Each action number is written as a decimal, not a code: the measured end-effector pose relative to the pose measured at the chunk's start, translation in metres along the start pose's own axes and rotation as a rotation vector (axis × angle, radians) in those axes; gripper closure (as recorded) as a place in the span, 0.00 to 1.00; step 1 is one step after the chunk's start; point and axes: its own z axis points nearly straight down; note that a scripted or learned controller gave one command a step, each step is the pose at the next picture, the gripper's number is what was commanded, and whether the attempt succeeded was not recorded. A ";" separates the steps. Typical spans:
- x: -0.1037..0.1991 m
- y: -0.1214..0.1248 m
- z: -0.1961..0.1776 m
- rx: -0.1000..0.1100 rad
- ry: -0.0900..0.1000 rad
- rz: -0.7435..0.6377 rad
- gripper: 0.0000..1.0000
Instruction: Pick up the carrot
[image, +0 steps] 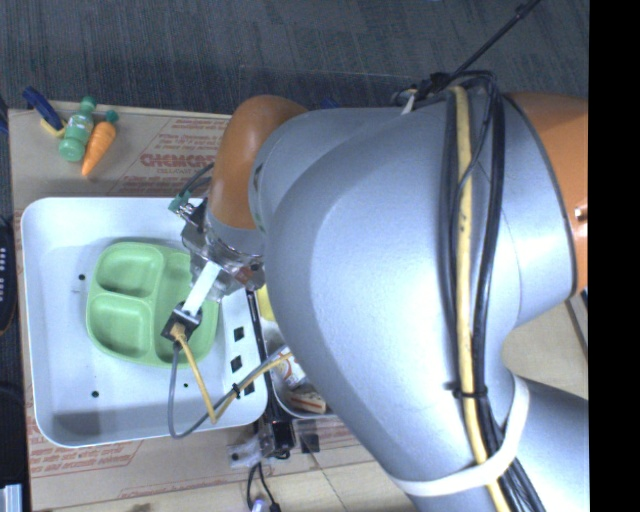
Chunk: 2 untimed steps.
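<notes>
Gripper (224, 262), one carrot (98, 148), one green tray (122, 318)

A single fixed camera sits above my tabletop (170, 135), facing down at a slant; my arm (420, 260) reaches in from its right, very near the lens, the white bin (55, 380) farther below

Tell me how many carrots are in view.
1. The carrot lies on the cardboard outside the white bin, past its upper-left corner. The arm may hide others.

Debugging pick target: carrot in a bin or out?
Out. The carrot lies on brown cardboard beside the white bin, past its rim.
</notes>
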 end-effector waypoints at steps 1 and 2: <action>0.006 -0.044 -0.039 -0.010 0.001 -0.212 1.00; -0.024 -0.022 -0.113 -0.017 0.008 -0.104 1.00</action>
